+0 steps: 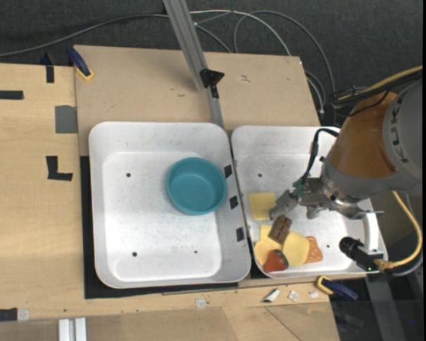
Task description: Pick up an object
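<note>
My gripper [298, 206] hangs low over the right bin [270, 144], with the arm's orange band just behind it. Its fingers [282, 205] stand apart, and only white bin floor shows between them. A pale yellow block [260, 205] lies just left of the near finger. A brown bar [280, 227] rests directly below that finger. Further toward the bin's front corner sit a yellow round piece [296, 248], a red item [273, 261] and an orange piece [314, 251], all crowded together.
A teal bowl [196, 185] stands in the left bin [113, 190], near the wall between the two bins. A grey metal pole [188, 34] slants down to the bins' back edge. Cables trail across the dark floor behind.
</note>
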